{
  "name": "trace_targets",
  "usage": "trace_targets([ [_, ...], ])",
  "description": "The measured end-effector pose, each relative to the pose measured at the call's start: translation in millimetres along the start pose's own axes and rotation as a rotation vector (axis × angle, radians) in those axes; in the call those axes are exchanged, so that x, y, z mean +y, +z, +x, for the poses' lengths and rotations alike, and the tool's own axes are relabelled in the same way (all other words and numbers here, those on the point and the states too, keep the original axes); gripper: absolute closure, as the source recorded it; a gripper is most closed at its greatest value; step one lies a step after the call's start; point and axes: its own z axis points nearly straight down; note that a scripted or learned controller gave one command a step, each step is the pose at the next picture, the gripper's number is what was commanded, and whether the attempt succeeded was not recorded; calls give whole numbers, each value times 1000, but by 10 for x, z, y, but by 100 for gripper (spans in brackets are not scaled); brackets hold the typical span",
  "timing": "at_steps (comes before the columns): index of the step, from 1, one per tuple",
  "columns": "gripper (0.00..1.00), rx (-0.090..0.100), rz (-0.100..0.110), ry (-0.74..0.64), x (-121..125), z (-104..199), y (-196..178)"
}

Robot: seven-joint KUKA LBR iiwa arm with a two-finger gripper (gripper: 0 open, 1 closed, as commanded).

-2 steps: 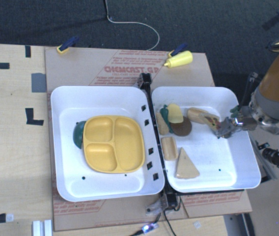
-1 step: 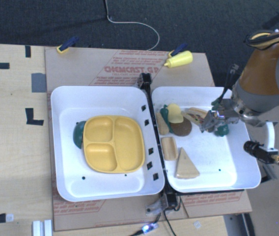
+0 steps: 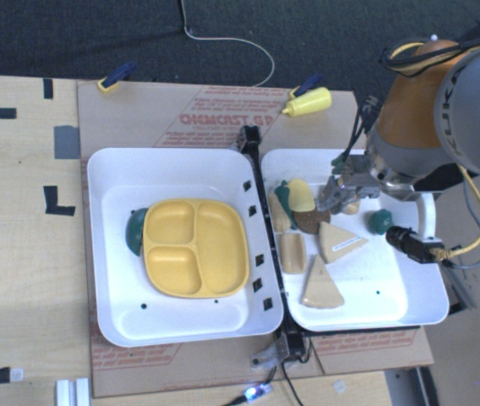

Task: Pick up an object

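In the camera view my gripper (image 3: pixel 335 198) hangs over the upper middle of the right bin (image 3: pixel 426 307), its dark fingers pointing down-left toward a brown piece (image 3: pixel 306 222) and a yellow lump (image 3: pixel 301 195). Just below it lies a tan wedge with a white label (image 3: pixel 341 242). A second tan wedge (image 3: pixel 322 289) and a tan block (image 3: pixel 291 251) lie lower in the bin. A small teal ball (image 3: pixel 379 221) sits to the gripper's right. Nothing shows between the fingers.
The left bin (image 3: pixel 105 227) holds a yellow divided plate (image 3: pixel 196 247) with a dark green object (image 3: pixel 136 231) tucked under its left edge. A green piece (image 3: pixel 283 196) lies by the divider between bins. Yellow clamps (image 3: pixel 308 102) sit on the cardboard behind.
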Motion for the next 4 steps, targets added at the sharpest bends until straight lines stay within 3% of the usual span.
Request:
trace_targets([
  [1,100,1,0,-2,177,515,1],
  [2,100,0,0,2,315,459,6],
  [4,100,-1,0,4,304,374,-23],
])
